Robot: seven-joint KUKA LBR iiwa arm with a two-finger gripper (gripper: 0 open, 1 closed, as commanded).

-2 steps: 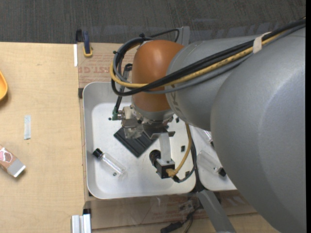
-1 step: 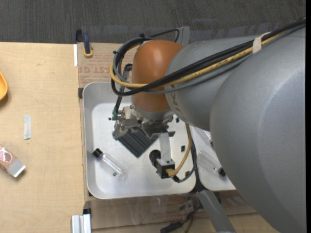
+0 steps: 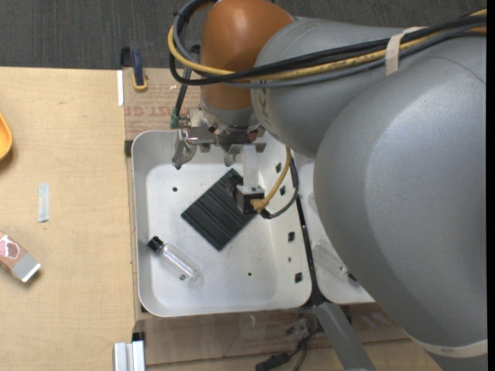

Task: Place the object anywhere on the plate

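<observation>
A black ribbed rectangular plate (image 3: 217,211) lies tilted in the middle of the left white bin (image 3: 147,284). A small clear vial with a black cap (image 3: 172,257) lies on the bin floor to the plate's lower left, apart from it. My gripper (image 3: 205,155) hangs over the bin's back edge, just above the plate's upper corner. Its two fingers stand apart, open, with nothing between them. The left fingertip (image 3: 179,156) is near the bin's back-left wall. The arm's wrist and cables hide the plate's right corner.
The big grey arm covers most of the right bin (image 3: 334,273). On the wooden bench to the left lie a small grey strip (image 3: 43,203), a red and white object (image 3: 17,258) and an orange item (image 3: 4,137) at the edge. A blue clamp (image 3: 138,68) stands behind the bin.
</observation>
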